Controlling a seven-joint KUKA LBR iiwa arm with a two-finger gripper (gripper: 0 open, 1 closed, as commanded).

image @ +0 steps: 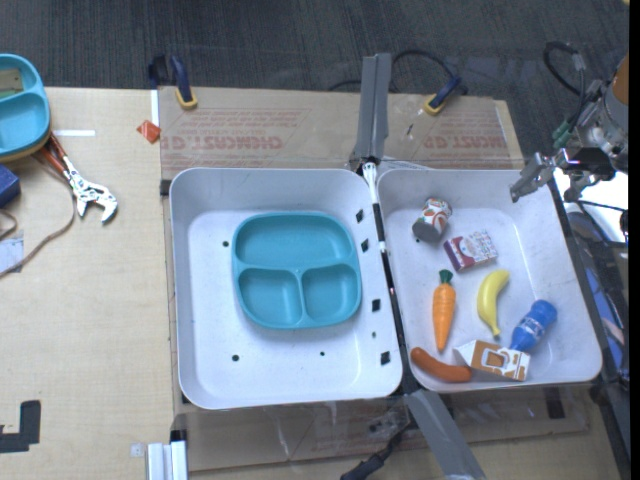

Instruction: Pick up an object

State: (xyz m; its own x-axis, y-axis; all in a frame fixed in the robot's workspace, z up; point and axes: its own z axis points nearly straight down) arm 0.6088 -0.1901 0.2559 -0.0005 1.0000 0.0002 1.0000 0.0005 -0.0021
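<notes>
Orange carrot [443,309], green top, beside yellow banana [491,301]

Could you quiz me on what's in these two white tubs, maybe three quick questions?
1. True or false: the teal divided plate lies in the left bin.
2. Which thing lies right beside the banana in the right bin? A) a green apple B) the blue bottle C) a red mug
3. Fill in: the carrot has its green top pointing toward the ____ edge of the picture.

Key
1. True. The plate has three compartments and sits alone in that bin.
2. B. The bottle lies just right of the banana.
3. Top. The orange tip points down toward the sausage.
</notes>
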